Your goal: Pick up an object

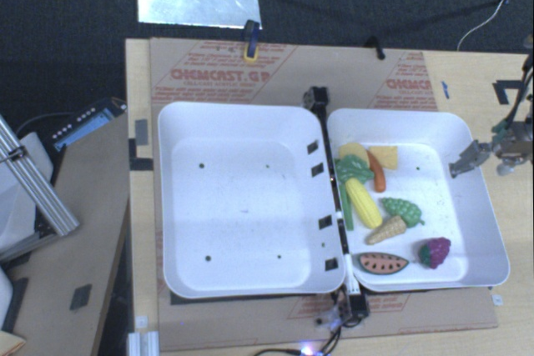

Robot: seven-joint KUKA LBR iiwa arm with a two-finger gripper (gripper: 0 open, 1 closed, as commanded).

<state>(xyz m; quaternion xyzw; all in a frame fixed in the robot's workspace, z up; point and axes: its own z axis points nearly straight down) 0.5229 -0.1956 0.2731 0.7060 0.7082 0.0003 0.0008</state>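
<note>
Arm and pincer: the arm enters at the right edge of the view, with only its wrist end visible. The pincer reaches leftward over the right rim of the right bin. Whether it is spread or closed cannot be told at this scale; nothing is seen between its tips.

Objects, all to the left of the pincer and below it in the view, lying in the left half of the right bin: a yellow wedge nearest the top; an orange carrot just beside it; a green leafy vegetable against the bin's left wall; a yellow corn cob below that; a bunch of green grapes near the bin's middle; a pale cone-shaped piece touching the grapes' lower edge; a watermelon slice at the lower left corner; a purple grape bunch nearest the pincer along the lower wall, yet well apart from it.

Surroundings: the left bin lies farther left, joined to the right bin by black clips. Both rest on a cardboard sheet on the tabletop.
</note>
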